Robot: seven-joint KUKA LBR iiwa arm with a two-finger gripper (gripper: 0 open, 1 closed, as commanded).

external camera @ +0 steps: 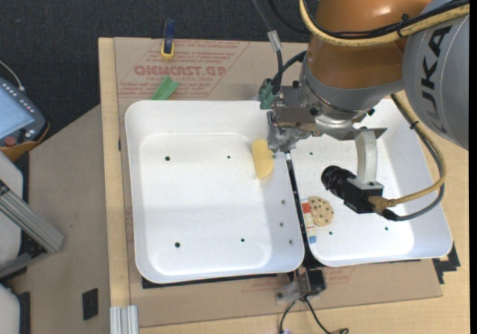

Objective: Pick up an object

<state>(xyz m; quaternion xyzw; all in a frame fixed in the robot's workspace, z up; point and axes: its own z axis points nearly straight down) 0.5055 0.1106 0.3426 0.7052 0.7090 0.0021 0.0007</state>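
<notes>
Yellow, soft-edged item, elongated: one yellow object (pixel 261 159) lying in the left bin (pixel 149 198), close against that bin's right wall, near the far end.

Gripper (pixel 279 142): positioned directly above and just right of the yellow object, at the seam between the two bins. Whether it stands open or closed cannot be told, the wrist housing covering it from above. No item is visible in its grasp.

Arm (pixel 365 34): grey with a broad orange band, entering from the right and covering much of the far half of the right bin (pixel 417 228).

Right bin contents: one round cookie-like disc (pixel 321 210), pale brown with dark spots, near the left wall; one small flat card (pixel 308 222) with red and blue marks, just beside it, possibly touching. A black cylindrical fitting (pixel 347 186) on a white bracket hangs from the arm over this bin.

Bench surface: brown cardboard sheet (pixel 194 64) with red lettering under both bins; a green strip (pixel 165 89) and a yellow-and-blue clamp (pixel 168 42) at its far edge.
</notes>
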